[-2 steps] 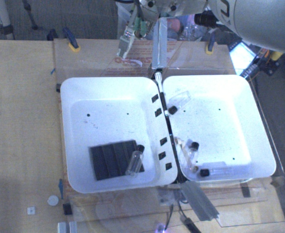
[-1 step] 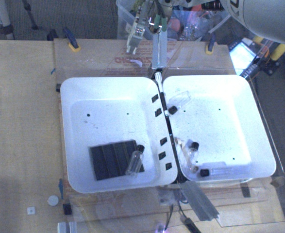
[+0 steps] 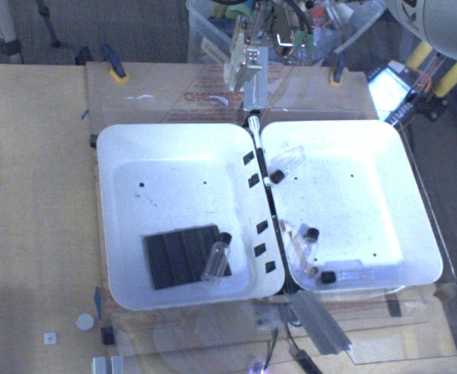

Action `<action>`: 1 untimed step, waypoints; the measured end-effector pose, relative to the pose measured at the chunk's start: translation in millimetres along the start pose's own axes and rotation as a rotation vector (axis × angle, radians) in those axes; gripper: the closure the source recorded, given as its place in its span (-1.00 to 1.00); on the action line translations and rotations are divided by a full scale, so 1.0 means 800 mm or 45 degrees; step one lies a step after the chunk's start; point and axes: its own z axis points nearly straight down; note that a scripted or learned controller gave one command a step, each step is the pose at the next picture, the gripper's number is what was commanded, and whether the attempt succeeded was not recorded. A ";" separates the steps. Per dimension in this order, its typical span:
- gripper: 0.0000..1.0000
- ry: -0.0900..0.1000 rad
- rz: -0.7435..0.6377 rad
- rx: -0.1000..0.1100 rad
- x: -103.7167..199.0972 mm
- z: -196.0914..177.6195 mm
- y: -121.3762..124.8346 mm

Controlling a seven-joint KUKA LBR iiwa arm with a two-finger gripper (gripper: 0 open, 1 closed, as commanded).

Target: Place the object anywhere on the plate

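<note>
Clear vial [image 3: 216, 260] on black plate [image 3: 181, 257], well apart from end effector [image 3: 250, 68].

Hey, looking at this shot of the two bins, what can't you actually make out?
- Hand: at the top of the camera view, tangled against cables and clutter; open or shut can't be told.
- Arm: cut off by the top right corner.
- Clear vials in the right bin: washed out by glare on white; their outlines and count are unsure.
- Vial on the dark plate: contents too small to see.
</note>
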 end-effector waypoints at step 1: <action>1.00 -0.012 0.001 -0.005 -0.001 -0.015 0.001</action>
